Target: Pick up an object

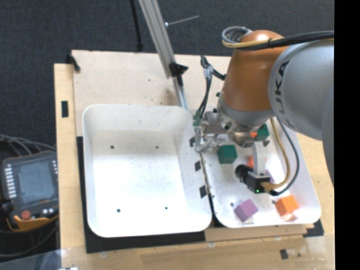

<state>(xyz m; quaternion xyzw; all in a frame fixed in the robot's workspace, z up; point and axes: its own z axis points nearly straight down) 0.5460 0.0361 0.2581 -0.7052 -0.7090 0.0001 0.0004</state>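
Gripper (208,138) low over right bin (225,187), at the wall it shares with left bin (135,167); can't tell how far the claw is open or whether it grips anything.
Green cube (226,153) lies just right of the gripper, mid-bin; purple block (246,210) and orange block (287,205) sit near the bin's lower edge, well apart from the cube; small orange-red piece (260,133) half hidden under the wrist; arm's bulk covers the bin's far end.

Bright, even light; slight softness.
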